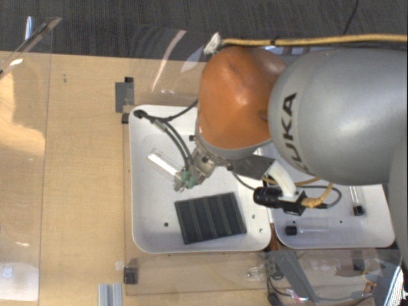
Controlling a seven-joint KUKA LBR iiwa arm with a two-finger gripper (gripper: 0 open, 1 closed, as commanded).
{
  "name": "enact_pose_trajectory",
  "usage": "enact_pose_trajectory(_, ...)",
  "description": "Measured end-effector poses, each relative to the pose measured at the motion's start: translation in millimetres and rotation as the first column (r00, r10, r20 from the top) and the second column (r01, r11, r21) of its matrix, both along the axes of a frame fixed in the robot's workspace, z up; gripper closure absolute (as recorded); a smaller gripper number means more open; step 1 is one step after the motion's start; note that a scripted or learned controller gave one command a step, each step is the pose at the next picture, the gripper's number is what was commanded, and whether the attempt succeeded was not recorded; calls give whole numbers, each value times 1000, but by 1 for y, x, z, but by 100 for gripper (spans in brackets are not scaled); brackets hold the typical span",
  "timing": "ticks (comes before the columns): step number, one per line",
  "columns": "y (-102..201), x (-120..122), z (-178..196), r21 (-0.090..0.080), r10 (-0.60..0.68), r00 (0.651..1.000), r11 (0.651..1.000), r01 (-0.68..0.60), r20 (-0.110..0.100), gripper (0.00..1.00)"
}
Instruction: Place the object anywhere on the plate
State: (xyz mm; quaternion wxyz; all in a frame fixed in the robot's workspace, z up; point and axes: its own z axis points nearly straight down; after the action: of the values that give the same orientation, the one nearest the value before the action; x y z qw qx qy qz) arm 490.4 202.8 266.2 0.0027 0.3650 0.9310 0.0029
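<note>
The gripper [186, 178] is hung mid-frame above the ribbed plate [210, 218]; its grip cannot be told, so a miss is risked.

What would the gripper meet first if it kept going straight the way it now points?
Probably the bare floor of the left white bin, beside the dark ribbed plate. The gripper points down-left, though depth is hard to judge from above.
</note>
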Motion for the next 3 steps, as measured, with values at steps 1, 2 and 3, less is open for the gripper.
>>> enact_pose_trajectory(1,16,77,80,2,-270,963,963,270,1,100)
enact_pose_trajectory(2,24,179,65,-1,-282,959,959,282,-2,100)
enact_pose_trajectory(3,9,74,-59,-2,-434,901,901,434,-7,100)
